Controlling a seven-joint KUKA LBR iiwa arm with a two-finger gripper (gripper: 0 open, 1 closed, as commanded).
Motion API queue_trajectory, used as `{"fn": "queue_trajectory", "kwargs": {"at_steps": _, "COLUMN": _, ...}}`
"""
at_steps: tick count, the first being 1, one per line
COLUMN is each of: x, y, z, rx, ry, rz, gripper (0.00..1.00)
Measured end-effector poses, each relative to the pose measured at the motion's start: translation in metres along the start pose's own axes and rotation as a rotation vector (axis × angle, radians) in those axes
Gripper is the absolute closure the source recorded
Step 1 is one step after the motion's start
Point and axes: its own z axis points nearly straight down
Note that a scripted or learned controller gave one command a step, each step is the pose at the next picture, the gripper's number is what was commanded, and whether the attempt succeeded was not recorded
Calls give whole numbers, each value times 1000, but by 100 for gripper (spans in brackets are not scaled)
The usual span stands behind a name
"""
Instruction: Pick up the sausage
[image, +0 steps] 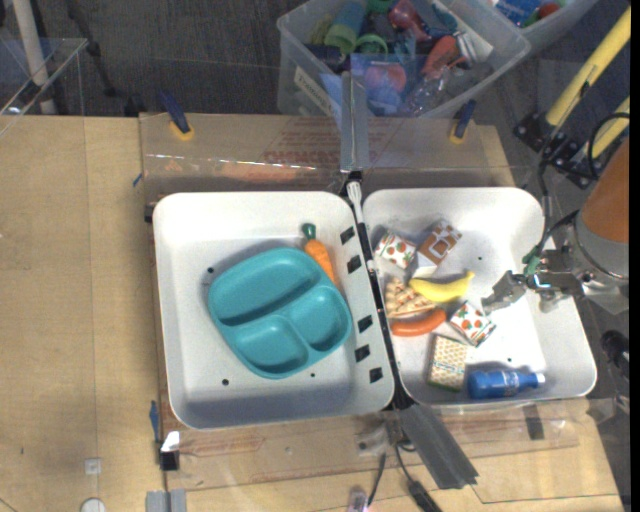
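The sausage (417, 322), a curved orange-red link, lies in the right bin (560, 350), near its left wall and a little below the bin's middle. A banana (441, 288) lies just above it, its yellow body overlapping a waffle-patterned piece (399, 298) that sits at the sausage's upper left and touches it. To the sausage's right, just beside its end, rests a small white carton with red and green print (471, 323). Below the sausage lies a tan cracker-like packet (448, 361), and beside that, along the bin's near wall, a blue bottle with a white cap (503, 381) lies on its side. Toward the bin's far side sit another printed white carton (397, 251) and a brown-and-white box (439, 242), side by side.

The gripper (500, 291) hangs over the right part of this bin, to the right of the banana and above the nearer carton, apart from the sausage. Whether its fingers are spread or closed cannot be told from this view; nothing is seen between them. The arm (590, 262) reaches in from the right edge.

In the left bin (185, 300) a teal divided plate (277, 312) lies tilted across the middle, and a carrot (320, 256) with a green top rests at its upper right corner, close to the divider between the bins.

Beyond the bins stands a clear tub of mixed coloured toys (400, 45).
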Motion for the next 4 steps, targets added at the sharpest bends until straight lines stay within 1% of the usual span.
{"fn": "queue_trajectory", "kwargs": {"at_steps": 1, "x": 48, "y": 7, "z": 113, "rx": -10, "ry": -1, "rz": 305, "gripper": 0}}
{"fn": "queue_trajectory", "kwargs": {"at_steps": 2, "x": 50, "y": 18, "z": 113, "rx": -9, "ry": -2, "rz": 436, "gripper": 0}}
{"fn": "queue_trajectory", "kwargs": {"at_steps": 3, "x": 56, "y": 90, "z": 112, "rx": -13, "ry": -3, "rz": 514, "gripper": 0}}
{"fn": "queue_trajectory", "kwargs": {"at_steps": 4, "x": 57, "y": 56, "z": 74, "rx": 1, "ry": -1, "rz": 296, "gripper": 0}}
